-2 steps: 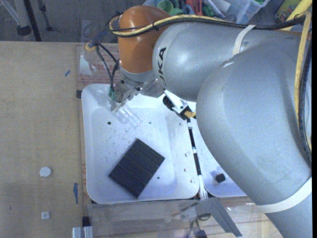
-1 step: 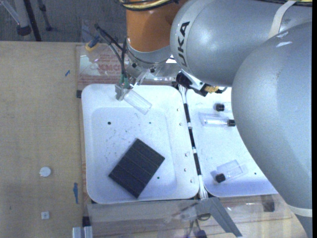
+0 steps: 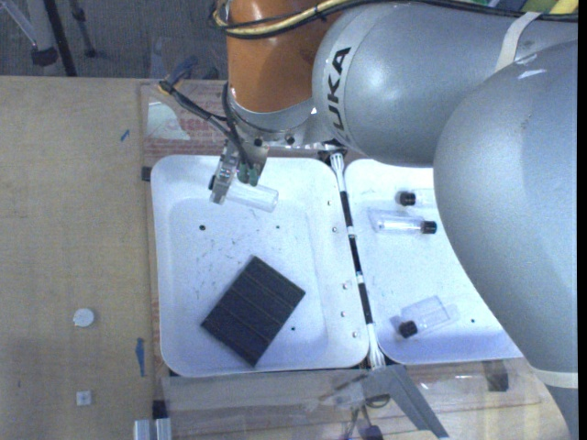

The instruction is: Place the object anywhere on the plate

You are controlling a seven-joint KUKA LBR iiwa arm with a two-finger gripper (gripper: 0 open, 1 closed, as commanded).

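In the left bin [image 3: 174,273], up near its back wall, the gripper [image 3: 231,180] hangs with a clear vial [image 3: 253,196] at its fingertips; the fingers look closed on the vial's near end, with the rest sticking out to the right and slightly toward the front (transparent plastic, so the edges are hard to read). The vial's long axis runs roughly left-right, slightly tilted. The plate [image 3: 253,309] is the dark square slab lying flat in the front half of the same bin, turned so its corners point like a diamond. Key relation: the plate lies toward the front of the bin from the gripper, a little to the right in the view, well apart from the vial with bare bin floor between. So my guess is the next move is a carry forward over the slab and then down. Risk, as a judgement: the grip is at one end, so the vial may swing or roll off the flat plate on release. The right bin [image 3: 477,337] holds three more vials, not involved.
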